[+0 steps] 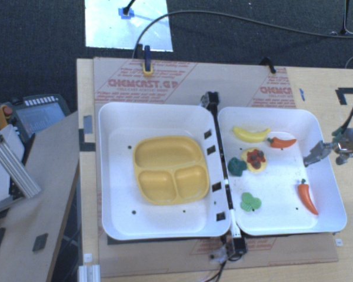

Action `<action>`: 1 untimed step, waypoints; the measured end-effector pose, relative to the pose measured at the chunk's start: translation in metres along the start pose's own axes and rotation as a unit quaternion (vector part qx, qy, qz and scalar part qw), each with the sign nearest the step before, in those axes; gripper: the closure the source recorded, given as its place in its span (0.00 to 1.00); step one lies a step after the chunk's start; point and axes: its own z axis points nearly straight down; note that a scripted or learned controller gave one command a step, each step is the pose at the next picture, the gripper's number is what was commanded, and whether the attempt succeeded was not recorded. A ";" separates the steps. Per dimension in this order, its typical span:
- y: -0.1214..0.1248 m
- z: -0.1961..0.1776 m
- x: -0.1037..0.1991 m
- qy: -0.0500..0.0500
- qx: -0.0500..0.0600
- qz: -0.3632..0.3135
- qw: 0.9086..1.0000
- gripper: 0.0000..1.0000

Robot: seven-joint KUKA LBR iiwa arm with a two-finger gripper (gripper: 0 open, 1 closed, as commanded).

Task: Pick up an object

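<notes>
Dark carpet surrounds a wooden bench carrying two bins. Left white shallow bin (115, 157): a yellow three-compartment plastic tray (167, 169), nothing else. Right white shallow bin (326, 216): yellow toy banana (250, 134), small orange-red toy pepper (282, 141), dark green toy vegetable (236, 166) touching a round pizza-like toy (255, 158), light green toy broccoli (250, 202), orange toy carrot (307, 197). Gripper (315, 154) hangs at the right rim; whether its fingers are apart cannot be told. Carrot lies nearest and isolated, likely the cleanest target: descend centred, straddling its narrow width.
</notes>
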 end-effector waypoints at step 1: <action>0.002 -0.006 0.001 -0.002 -0.006 -0.002 1.000 0.00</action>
